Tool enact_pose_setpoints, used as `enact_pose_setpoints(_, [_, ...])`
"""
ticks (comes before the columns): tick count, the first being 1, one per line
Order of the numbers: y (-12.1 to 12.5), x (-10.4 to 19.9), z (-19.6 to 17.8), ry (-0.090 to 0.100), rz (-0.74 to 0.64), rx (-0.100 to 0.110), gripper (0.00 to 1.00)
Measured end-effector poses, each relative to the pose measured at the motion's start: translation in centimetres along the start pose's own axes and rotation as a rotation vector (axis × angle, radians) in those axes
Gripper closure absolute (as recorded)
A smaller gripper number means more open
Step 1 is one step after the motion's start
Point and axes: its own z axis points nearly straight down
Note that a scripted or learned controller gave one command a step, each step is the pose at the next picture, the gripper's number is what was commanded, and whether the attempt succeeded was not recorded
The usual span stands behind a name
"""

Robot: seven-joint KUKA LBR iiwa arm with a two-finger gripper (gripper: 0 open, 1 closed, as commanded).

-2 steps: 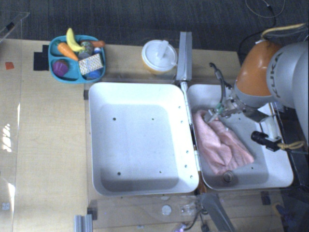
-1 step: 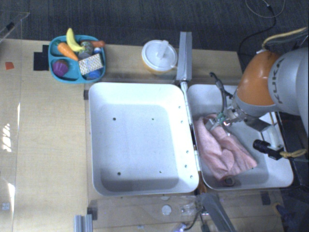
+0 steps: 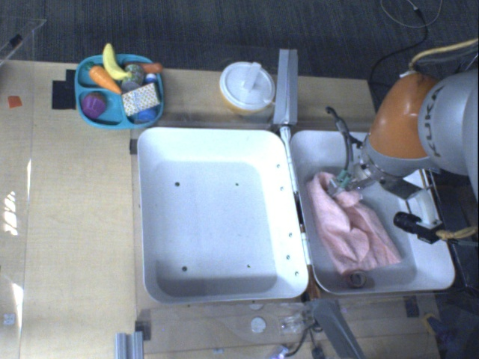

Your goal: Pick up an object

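Bench: pale wooden bench top (image 3: 67, 200) under a slanted overhead view, with dark carpeted floor beyond its far edge and black cables lying on that floor at the upper right.
Left bin: shallow white plastic bin (image 3: 213, 212) with rounded corners, a few small dark holes dotting its floor.
Right bin: second shallow white bin (image 3: 430, 271), set just beside the first and touching it along a shared edge.
Cloth: crumpled pink cloth (image 3: 352, 230) lying in the right bin, stretched from the bin's upper middle toward its lower middle; a small dark round object (image 3: 357, 279) sits at its lower end.
Arm: grey arm with a broad orange band (image 3: 400, 118), reaching in from the right over the right bin's far corner.
Gripper: two-finger gripper (image 3: 346, 179) pointed down at the upper end of the pink cloth, its tips right at the fabric; whether the fingers are spread or closed on the cloth cannot be told from this angle, as the tips blur into the folds.
Blue tray: blue divided plastic tray (image 3: 116, 92) on the bench beyond the left bin, carrying toy food, among it a yellow banana (image 3: 112, 62) and an orange carrot (image 3: 103, 78).
Lidded cup: round white-lidded container (image 3: 247, 86) with a yellowish rim, standing near the far edge between the two bins.
Metal bar: upright grey metal bar (image 3: 286, 88) just right of the lidded container, above the seam where the bins meet.
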Motion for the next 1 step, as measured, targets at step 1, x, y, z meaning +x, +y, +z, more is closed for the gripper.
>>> enact_pose_setpoints(1, [-0.01,-0.03,-0.01,0.000,0.000,0.000,0.00])
